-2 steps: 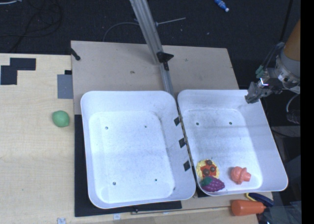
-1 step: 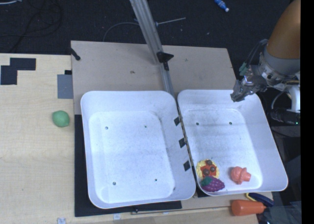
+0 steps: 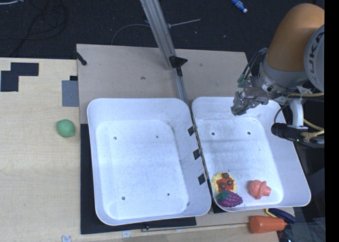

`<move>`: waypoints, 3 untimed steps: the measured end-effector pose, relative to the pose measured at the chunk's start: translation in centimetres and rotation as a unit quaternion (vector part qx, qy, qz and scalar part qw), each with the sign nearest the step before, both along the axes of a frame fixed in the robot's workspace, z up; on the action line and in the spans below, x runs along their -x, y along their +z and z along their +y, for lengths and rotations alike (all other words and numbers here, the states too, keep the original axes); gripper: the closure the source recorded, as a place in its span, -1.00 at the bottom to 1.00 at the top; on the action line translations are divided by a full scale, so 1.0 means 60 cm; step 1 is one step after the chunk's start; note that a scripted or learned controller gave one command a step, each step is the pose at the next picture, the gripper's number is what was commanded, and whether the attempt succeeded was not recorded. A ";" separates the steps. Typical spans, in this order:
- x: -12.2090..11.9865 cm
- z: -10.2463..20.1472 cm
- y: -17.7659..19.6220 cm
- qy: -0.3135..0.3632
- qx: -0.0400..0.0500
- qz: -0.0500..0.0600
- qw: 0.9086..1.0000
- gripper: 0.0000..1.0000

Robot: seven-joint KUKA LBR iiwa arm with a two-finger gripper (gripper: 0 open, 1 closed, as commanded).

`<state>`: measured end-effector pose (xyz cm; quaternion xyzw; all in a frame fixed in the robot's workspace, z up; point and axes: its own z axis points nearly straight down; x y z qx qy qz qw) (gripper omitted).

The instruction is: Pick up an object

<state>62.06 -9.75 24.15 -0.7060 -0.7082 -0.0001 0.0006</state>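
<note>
The right bin (image 3: 275, 145) holds a small yellow toy with red and purple parts (image 3: 226, 189) at its near left corner and an orange-pink toy (image 3: 259, 188) beside it. My gripper (image 3: 241, 105) hangs over the far edge of the right bin, well away from both toys, with nothing visible between its fingers. The arm's orange band sits above it at the upper right.
The left bin (image 3: 100, 156) lies beside the right one, with a metal rail (image 3: 161, 29) running up from the divider. A green ball (image 3: 65, 128) rests on the wooden bench at left. An orange object (image 3: 267, 224) lies outside the right bin's near edge.
</note>
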 end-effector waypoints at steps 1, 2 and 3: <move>-0.006 0.085 -0.021 0.000 0.000 0.000 1.000 1.00; 0.002 0.187 -0.029 0.000 0.000 0.000 1.000 1.00; -0.007 0.266 -0.033 0.000 0.000 0.000 1.000 1.00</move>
